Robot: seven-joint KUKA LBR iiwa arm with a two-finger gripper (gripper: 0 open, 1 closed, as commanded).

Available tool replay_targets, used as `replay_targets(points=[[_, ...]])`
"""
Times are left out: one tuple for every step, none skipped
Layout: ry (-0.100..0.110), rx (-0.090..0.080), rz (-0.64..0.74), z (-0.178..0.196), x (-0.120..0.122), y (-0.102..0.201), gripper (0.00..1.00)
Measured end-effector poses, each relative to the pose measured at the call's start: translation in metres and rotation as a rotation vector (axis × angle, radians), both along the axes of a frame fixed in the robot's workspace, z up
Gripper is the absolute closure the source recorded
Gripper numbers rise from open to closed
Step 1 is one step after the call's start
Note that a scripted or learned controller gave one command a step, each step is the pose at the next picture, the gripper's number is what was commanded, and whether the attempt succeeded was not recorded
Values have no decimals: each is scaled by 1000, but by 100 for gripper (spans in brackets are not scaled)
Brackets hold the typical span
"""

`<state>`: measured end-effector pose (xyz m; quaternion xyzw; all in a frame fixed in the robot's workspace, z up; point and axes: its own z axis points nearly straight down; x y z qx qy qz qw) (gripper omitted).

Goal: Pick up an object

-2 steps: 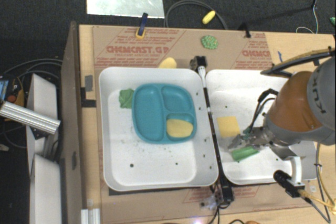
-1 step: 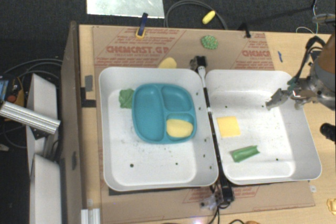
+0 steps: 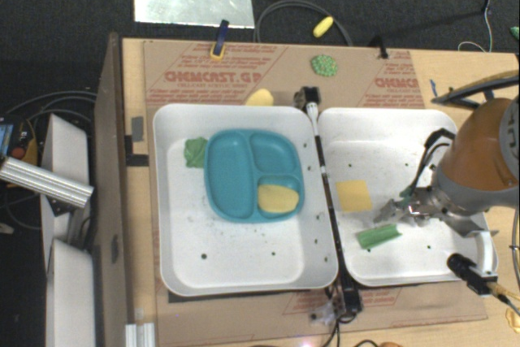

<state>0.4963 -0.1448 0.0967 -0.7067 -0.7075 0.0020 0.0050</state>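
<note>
Gripper (image 3: 392,210) of the grey arm (image 3: 479,166) is seen low in the right bin (image 3: 382,130), reached in from the right; whether it is spread or closed cannot be told from this view, and nothing is seen held by it. Just below and to the left of the tip, a flat green piece (image 3: 378,236) is shown lying on the bin floor, close to the tip though contact cannot be confirmed. A yellow square block (image 3: 353,195) is shown just left of the tip, apart from the green piece. Either is judged a candidate for the pick, the green piece being the nearer. For a sound grasp, the tool would best be centred over the chosen item, aligned across its narrow width, and lowered until the floor is almost met before closing, since both items lie flat and could be pushed aside. Farther out, the left bin (image 3: 175,175) is shown bearing a blue divided plate (image 3: 236,175) with a yellow item (image 3: 278,197) in one compartment, and a green leafy piece (image 3: 195,151) at the plate's left edge.
</note>
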Motion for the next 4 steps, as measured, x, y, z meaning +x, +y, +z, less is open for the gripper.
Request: replay_targets(points=[[-9, -2, 7, -13, -10, 59, 0], [-17, -8, 3, -11, 52, 17, 0], [-21, -11, 3, -10, 127, -53, 0], [-15, -7, -1, 45, 93, -61, 0]])
